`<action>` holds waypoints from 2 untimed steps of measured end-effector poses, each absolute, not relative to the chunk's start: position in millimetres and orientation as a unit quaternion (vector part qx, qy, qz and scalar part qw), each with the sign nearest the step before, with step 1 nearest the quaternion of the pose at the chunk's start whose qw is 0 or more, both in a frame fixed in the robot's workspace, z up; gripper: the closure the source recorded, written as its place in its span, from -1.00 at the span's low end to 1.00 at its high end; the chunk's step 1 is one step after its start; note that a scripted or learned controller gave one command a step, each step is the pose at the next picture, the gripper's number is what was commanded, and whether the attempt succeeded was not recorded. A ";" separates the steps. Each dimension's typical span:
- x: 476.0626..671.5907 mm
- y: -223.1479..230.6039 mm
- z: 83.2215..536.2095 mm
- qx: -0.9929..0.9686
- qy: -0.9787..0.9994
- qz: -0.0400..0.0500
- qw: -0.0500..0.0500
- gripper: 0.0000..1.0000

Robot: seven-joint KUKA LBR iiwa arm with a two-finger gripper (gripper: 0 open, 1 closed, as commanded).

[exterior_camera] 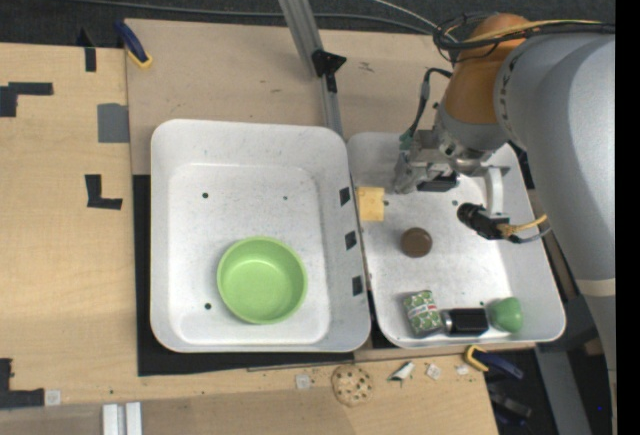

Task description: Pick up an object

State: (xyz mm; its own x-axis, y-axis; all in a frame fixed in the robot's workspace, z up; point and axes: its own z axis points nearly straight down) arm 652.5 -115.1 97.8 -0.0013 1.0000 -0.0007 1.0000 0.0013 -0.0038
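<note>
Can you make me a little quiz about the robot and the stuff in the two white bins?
1. True or false: the green bowl sits in the left bin.
2. Which thing lies nearest the gripper? A) the tan block B) the brown round thing C) the black thing
3. Fill in: the cookie lies on the ____, outside both bins.

Key
1. True.
2. A. The tan block sits at the right bin's left edge, just beside the gripper.
3. Bench.
</note>
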 end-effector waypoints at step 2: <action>641.4 -117.2 196.9 -0.707 -0.707 -0.001 0.000 1.00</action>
State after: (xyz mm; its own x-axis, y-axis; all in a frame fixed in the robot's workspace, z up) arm 641.4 -117.2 196.9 0.0000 1.0000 0.0008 1.0000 0.0000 0.0021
